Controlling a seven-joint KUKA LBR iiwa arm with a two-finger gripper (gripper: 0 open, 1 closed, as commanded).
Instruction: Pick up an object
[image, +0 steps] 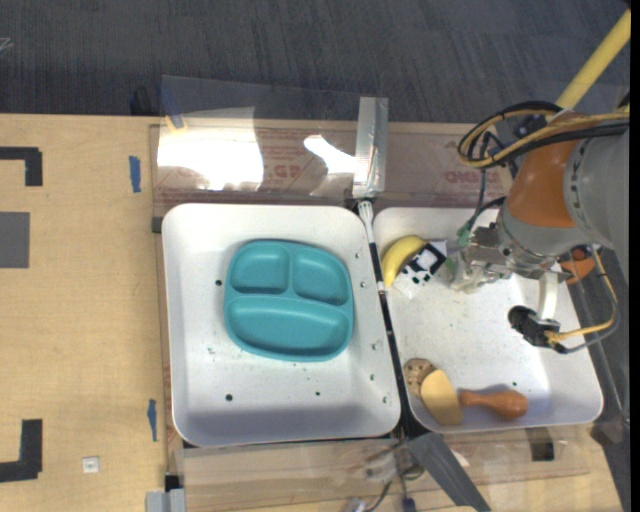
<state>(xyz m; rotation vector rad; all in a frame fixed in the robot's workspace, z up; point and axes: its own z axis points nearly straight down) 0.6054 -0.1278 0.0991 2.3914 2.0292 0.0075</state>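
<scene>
In the right bin (560, 400), a yellow banana (399, 256) lies at the far left corner, with a small black-and-white patterned piece (427, 262) touching its right side. A wooden tool with a round pale head and an orange-brown handle (470, 400) lies along the bin's near edge, next to a small brownish item (415, 371). My gripper (474, 272) hangs low over the far part of this bin, just right of the patterned piece. No object shows in its grasp.
The left bin (190, 380) holds a teal divided plate (290, 300). A raised divider (380, 300) separates the two bins. A black part with a yellow cable (535, 326) hangs from the arm over the right bin's middle. A clear plastic wall (260, 150) stands behind the bins.
</scene>
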